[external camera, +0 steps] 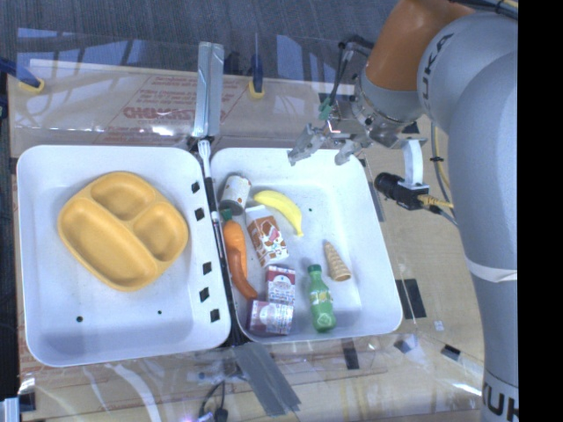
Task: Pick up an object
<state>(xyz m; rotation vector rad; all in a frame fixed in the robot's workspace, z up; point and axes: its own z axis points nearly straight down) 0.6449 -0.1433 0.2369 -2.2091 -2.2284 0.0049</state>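
My gripper [322, 151] hovers over the far edge of the right bin [374, 262], its two fingers spread apart with nothing between them. Below it in that bin lie a yellow banana [281, 209], a small can [234, 190], an orange carrot [236, 258], a red-and-white carton [267, 239], a second reddish carton [276, 299], a green bottle [320, 299] and a tan ice-cream cone [336, 260]. The banana is the nearest item to the gripper, a short way toward the front-left.
The left bin [44, 323] holds a yellow divided plate [123, 229]. A metal divider post [208, 90] stands between the bins at the back. The arm's grey body [479, 148] fills the right side.
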